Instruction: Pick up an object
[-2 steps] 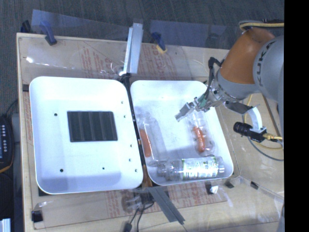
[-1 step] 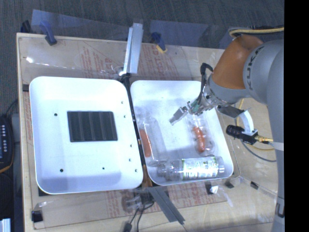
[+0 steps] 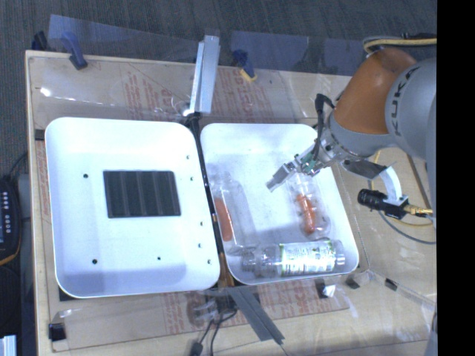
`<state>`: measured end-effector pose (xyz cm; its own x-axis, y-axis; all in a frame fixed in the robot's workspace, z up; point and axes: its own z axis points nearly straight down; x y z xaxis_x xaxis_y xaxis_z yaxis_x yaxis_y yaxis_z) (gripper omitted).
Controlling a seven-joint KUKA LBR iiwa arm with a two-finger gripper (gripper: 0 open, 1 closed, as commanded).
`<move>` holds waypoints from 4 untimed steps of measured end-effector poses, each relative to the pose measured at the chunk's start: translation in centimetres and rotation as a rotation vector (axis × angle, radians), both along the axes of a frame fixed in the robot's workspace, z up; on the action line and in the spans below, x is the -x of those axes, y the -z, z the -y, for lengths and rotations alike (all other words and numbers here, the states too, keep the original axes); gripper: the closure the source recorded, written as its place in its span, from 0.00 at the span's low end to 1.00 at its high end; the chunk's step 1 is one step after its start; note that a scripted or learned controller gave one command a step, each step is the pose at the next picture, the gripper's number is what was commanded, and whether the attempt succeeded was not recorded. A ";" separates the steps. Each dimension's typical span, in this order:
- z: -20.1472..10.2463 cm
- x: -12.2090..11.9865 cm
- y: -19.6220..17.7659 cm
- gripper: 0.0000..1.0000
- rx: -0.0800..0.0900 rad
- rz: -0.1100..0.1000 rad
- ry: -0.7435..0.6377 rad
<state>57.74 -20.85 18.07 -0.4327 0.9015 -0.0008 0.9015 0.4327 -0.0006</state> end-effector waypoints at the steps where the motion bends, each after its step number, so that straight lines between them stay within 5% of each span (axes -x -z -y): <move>1: 0.0 0.5 1.1 0.00 -0.001 -0.003 0.007; 4: 0.2 0.3 3.5 0.00 0.000 0.000 0.038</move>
